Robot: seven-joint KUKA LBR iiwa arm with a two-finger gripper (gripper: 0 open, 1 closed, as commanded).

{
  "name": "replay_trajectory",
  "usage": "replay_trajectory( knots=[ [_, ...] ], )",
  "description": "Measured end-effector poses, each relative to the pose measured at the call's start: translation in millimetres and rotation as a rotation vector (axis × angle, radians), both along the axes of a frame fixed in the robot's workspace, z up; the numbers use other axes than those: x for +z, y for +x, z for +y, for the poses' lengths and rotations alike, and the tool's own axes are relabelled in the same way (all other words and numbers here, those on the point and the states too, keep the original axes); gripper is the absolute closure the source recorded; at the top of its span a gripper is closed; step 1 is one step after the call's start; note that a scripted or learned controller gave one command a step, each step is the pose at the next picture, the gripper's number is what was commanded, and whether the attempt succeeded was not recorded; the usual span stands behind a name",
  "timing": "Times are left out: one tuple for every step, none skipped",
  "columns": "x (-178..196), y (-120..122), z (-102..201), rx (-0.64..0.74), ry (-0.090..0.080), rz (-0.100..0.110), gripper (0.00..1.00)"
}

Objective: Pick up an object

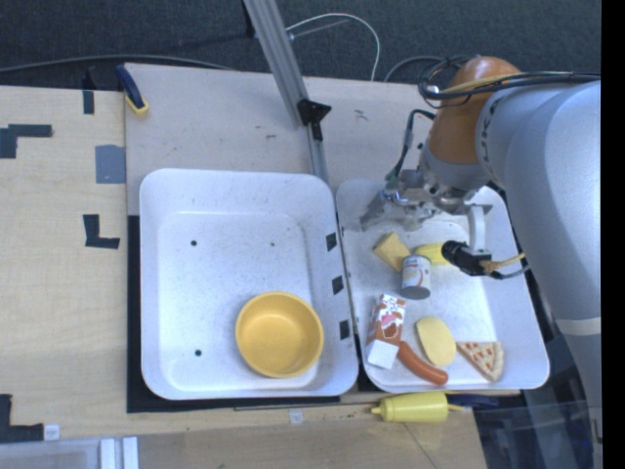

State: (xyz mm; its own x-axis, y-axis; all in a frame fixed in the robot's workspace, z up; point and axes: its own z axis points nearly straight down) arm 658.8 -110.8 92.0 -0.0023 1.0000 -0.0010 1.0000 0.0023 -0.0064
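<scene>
The grey arm (547,154) reaches in over the right bin (518,364), and its gripper (400,206) hangs above that bin's far left corner, though whether the fingers are spread or closed cannot be told from here. The left bin (176,223) carries a yellow bowl (279,334) near its near right corner. In the right bin a cheese wedge (391,250) and a small can (416,276) lie just below the gripper, with a carton (388,326), a sausage (422,365), a yellow lemon-like piece (436,340) and a pizza slice (482,359) along the near edge.
</scene>
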Motion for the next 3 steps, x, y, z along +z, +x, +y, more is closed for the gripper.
replay_trajectory(
  knots=[
    [13, 1, 1, 0.002, 0.0, -0.003, 1.0],
    [77, 5, 0, 0.0, 0.0, -0.012, 1.0],
    [130, 6, 0, 0.0, 0.0, -0.011, 1.0]
  ],
)
